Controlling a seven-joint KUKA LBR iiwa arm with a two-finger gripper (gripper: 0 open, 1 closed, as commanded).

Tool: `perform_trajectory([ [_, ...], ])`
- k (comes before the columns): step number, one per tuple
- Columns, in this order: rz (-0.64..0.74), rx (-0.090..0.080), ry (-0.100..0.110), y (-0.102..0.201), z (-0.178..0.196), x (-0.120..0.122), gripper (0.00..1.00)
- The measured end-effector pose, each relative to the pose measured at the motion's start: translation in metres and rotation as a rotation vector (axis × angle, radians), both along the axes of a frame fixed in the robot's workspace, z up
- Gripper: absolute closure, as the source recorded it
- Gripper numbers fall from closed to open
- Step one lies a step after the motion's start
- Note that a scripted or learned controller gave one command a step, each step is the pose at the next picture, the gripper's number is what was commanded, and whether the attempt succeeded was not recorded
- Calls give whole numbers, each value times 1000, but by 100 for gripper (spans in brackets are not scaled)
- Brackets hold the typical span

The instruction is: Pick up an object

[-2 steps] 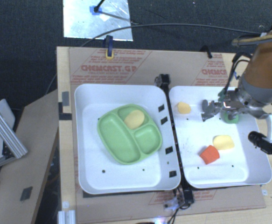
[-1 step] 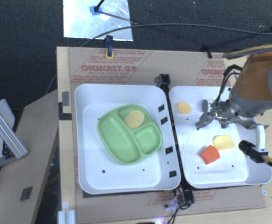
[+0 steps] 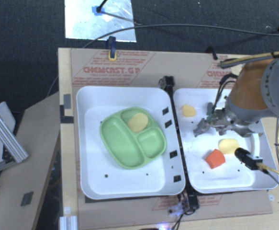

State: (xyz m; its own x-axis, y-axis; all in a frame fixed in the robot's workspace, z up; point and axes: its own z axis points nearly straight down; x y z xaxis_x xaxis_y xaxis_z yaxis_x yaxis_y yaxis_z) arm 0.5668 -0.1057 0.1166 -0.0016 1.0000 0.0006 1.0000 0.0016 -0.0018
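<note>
In the right bin (image 3: pixel 196 176) lie three small things: a pale yellow piece (image 3: pixel 188 110) near the far left corner, a yellow lump (image 3: pixel 228 145) at mid-right, and an orange-red block (image 3: pixel 215 158) just in front of it. My gripper (image 3: pixel 201 127) hangs low over the middle of this bin, pointing left. It is between the pale yellow piece and the yellow lump and touches neither. The orange-banded arm (image 3: pixel 254 87) reaches in from the right above it.
The left bin (image 3: pixel 89 176) holds a green divided plate (image 3: pixel 125 145) with a yellow food piece (image 3: pixel 138 122) in its far compartment. A black divider (image 3: pixel 175 133) with clips runs between the bins. Cardboard (image 3: pixel 129 68) lies under both.
</note>
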Motion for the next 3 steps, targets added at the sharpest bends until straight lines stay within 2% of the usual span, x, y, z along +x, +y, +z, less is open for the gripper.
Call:
perform_trajectory([
  [1, -1, 0, -2, 0, -33, 1, 0],
  [2, -2, -1, -5, 0, -22, 1, 100],
  [3, 2, -1, -4, 2, 20, 3, 100],
])
